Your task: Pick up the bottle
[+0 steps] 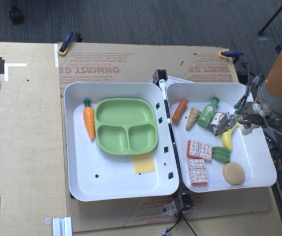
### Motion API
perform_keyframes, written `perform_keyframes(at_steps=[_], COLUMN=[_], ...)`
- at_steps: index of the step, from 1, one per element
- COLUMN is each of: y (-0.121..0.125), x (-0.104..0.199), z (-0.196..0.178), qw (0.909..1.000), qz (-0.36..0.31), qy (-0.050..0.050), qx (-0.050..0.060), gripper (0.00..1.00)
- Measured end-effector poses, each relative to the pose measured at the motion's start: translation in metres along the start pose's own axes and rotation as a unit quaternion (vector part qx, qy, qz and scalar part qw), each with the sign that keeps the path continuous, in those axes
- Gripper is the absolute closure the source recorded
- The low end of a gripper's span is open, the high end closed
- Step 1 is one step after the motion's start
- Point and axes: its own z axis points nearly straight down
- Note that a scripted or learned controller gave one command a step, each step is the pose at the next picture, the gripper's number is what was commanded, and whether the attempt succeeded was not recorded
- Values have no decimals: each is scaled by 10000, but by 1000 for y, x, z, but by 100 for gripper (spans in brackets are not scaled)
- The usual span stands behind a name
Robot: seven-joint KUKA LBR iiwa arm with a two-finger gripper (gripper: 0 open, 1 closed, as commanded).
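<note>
Camera view: tool (228, 125) at bottle's (208, 113) 4 o'clock, fingers blurred, spread/pressed state can't tell; banana (227, 139) partly hidden.

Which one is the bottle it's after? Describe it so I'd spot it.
Look in the right-hand white bin, near its far edge. The bottle lies tilted between a tan cone and the claw. It is the only green thing with a white label.

Two white bins (77, 146), one green bottle (208, 111), two carrots (89, 122), two red cartons (199, 150), one green tray (126, 126)
</note>
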Motion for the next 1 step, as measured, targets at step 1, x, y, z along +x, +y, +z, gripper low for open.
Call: perform_keyframes(at_steps=[1], y=[1], x=[0], z=[-9], qw=[10000], qz=[3], qy=[-3], qx=[-2], gripper=[100])
